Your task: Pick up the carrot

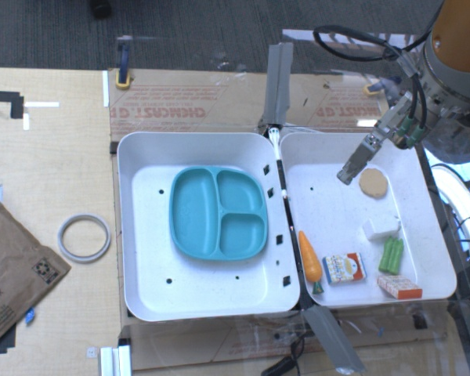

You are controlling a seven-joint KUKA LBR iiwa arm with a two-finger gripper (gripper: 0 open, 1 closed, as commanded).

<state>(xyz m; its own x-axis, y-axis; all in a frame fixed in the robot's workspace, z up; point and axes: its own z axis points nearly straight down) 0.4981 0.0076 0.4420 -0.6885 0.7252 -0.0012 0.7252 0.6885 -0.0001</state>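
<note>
While aloft, gripper (352, 170) touching nothing

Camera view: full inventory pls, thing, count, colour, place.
bins: 2, white, side by side on bench
tray: 1, teal, three compartments, in left bin
carrot: 1, orange with green end, right bin, by its left wall
cookie: 1, tan, round, right bin, upper middle
white block: 1, white, right bin, below cookie
green item: 1, green, right bin, below white block
carton: 1, white and red, right bin, right of carrot
small box: 1, red and white, right bin, lower right corner
tape ring: 1, grey, bench left of bins
cardboard box: 1, brown, left edge
gripper: 1, grey, over right bin, left of cookie, away from carrot
</note>
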